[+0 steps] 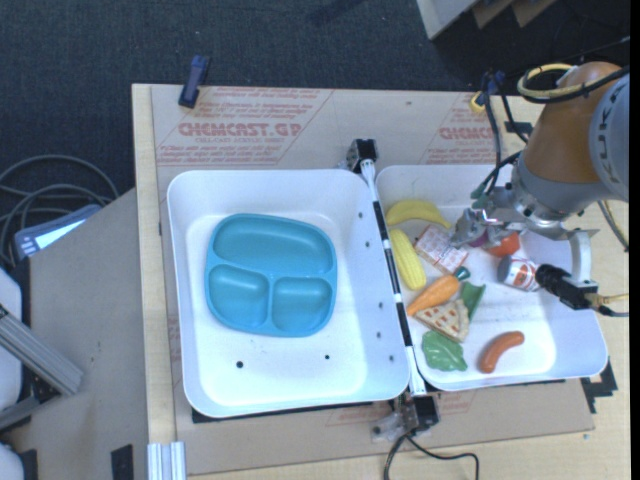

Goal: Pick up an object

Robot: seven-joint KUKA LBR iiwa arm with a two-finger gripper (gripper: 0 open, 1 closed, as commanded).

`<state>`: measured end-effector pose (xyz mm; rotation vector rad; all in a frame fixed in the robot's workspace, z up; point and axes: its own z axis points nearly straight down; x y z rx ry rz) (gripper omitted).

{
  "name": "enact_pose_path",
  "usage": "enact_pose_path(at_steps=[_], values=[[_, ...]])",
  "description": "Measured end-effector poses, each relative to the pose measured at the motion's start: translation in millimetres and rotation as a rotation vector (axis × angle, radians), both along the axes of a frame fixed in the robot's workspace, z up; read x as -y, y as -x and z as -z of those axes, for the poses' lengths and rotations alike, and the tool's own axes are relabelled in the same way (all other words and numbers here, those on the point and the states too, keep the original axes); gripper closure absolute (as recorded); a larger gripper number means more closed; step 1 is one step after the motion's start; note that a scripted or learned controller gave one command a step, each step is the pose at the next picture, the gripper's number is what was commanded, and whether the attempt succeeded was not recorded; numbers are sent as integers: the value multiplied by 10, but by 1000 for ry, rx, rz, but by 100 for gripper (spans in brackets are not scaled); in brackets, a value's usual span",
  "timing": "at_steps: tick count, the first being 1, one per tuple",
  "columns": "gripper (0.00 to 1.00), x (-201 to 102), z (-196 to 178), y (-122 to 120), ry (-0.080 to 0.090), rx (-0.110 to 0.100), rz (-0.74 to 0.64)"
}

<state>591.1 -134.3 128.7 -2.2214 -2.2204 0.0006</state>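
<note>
**Arm low over the toy-food bin**

The gripper [478,226] sits low in the right bin [570,363], its metal fingers crowded among the toys; whether they are parted or closed on anything cannot be made out from this angle. Just beside it lies a small red piece [505,245], and a short red-and-white can [518,273] rests a little nearer the front. The arm [565,158] comes in from the right, its orange band bulging above a grey wrist that bends down toward the bin's back half.

Left of the gripper lies a flat pink-and-white packet [440,251]. A curved, smooth yellow banana [418,211] lies at the back, and a knobbly corn cob [406,259] runs along the dividing wall. Nearer the front are a tapered orange carrot [434,295] with a green top, a triangular sandwich wedge [446,319], a glossy green leafy piece [443,352] and a plump reddish sausage [501,350].

The left bin [195,368] holds a blue three-compartment plastic tray [270,274].
</note>
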Motion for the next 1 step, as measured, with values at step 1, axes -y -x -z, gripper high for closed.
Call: enact_pose_path(at_steps=[1], values=[[100,-821,-562,79,-1,2,-2]])
